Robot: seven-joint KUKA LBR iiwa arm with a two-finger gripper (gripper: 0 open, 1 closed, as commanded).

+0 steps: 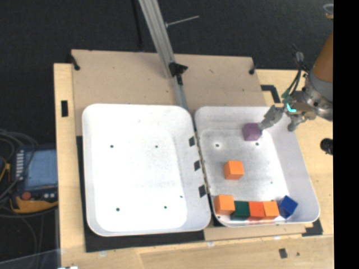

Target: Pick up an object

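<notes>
Purple block [251, 131] in the right bin [300, 167], toward 12 o'clock of its floor, well apart from the orange cube [234, 169] at the middle and from the row of blocks [255, 208] at 6 o'clock. Gripper [278, 118] at 2 o'clock of the block, spread, one finger [269, 118] just beside it, nothing between. Best to centre over the block, descend straight, close only when both sides are covered. No label or writing readable anywhere

Bright, even light — slightly soft
</notes>
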